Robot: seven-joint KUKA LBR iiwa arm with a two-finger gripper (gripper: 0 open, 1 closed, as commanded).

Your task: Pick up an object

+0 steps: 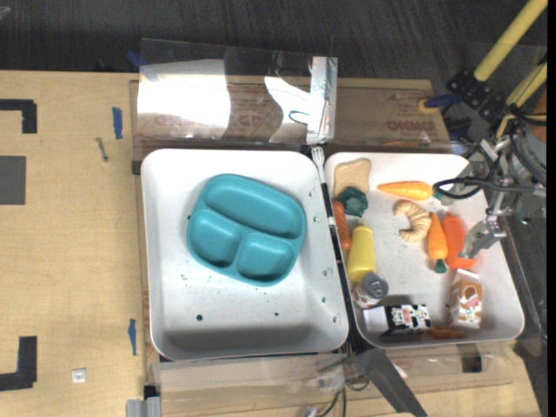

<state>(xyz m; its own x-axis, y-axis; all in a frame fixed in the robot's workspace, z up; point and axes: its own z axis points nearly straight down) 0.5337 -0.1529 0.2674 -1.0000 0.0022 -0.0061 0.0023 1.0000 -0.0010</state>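
The counter (69,259) is pale wood with black corner marks, stretching well away from the gripper toward the far side of the scene. Two shallow white bins sit on it side by side. The left bin (165,311) is well apart from the gripper and carries a teal divided plate (246,227), tilted a little, with three compartments. The right bin (508,315) is the one the gripper is working over.

The arm (521,168) comes in at the bin's outer edge, dark cables looping around its wrist. The gripper (479,237) hangs just inside that edge, low over the bin. Its metal fingers are small and partly lost against the orange things beneath, so I cannot tell whether they are spread or pressed together, and nothing is plainly seen between them.

Just beside the gripper, toward the bin's middle, lies an orange carrot (437,238) with a green tip, and another orange piece (456,235) touches it on the gripper's side. A little carton (466,301) stands just below the gripper. Further in are a tan croissant (415,220) and a second carrot (406,189) lying crosswise. Across the bin from the gripper, against the dividing wall, are a yellow bottle (360,250), a slice of bread (351,175), a dark green piece (354,201) and a small grey can (374,286). A black-and-white box (405,316) lies at the near wall.
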